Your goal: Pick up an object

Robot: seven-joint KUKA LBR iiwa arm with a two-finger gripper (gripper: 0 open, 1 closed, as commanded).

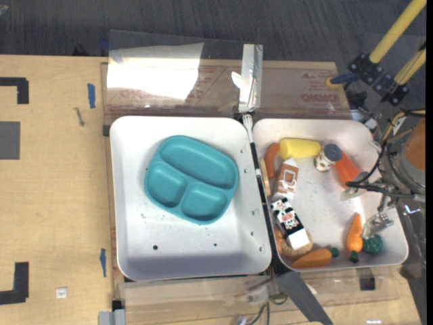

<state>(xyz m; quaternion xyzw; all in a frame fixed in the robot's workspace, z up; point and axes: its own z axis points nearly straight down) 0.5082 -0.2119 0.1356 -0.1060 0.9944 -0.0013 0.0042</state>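
The big brown wooden table (pixel 47 202) carries two shallow white plastic bins side by side. The left white bin (pixel 135 249) holds one thing, a teal plastic plate with three sections (pixel 191 179), lying flat in the middle. The right white bin (pixel 321 202) holds many small toys. At its far side lies a yellow block (pixel 300 147), with a small round jar with a blue lid (pixel 329 156) just to its right and an orange-red carrot-like toy (pixel 346 170) right beside that. Down the left wall lie a small brown and white carton (pixel 287 178) and a black and white cow-print carton (pixel 290 222). Near the front are an orange toy carrot (pixel 354 231) and a small green toy (pixel 371 246). The robot's hand (pixel 379 212) is at the right edge of this bin, among dark cables, and I cannot tell its grip. No toy is seen in it. I think a good pick would be the orange toy carrot near it, since it lies a bit apart from the others.
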